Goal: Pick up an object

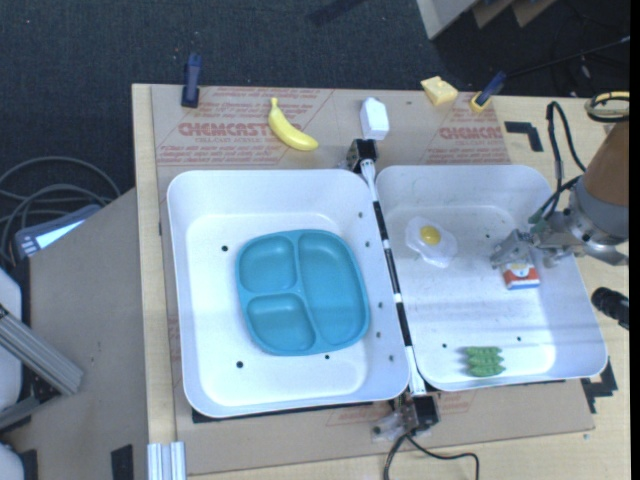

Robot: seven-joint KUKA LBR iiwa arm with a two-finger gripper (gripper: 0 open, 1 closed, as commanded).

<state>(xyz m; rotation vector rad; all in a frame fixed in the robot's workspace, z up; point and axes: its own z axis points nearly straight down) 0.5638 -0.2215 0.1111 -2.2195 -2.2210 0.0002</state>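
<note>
Worktop (250, 128): brown board printed "CHEMCAST" in red, on dark carpet. Left bin (200, 368): blue divided plate (300, 291). Right bin (560, 348): fried-egg toy (430, 240), green item (485, 361), small red-and-white object (521, 278) just beneath end effector (522, 248); grip state cannot be told. Banana (290, 128) on board.

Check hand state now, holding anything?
Hand: low in the right bin, just above the small red-and-white item; open or closed cannot be told, no hold visible.

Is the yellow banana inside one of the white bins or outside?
Outside. The banana lies on the brown board behind the left bin, beyond its far rim.
</note>
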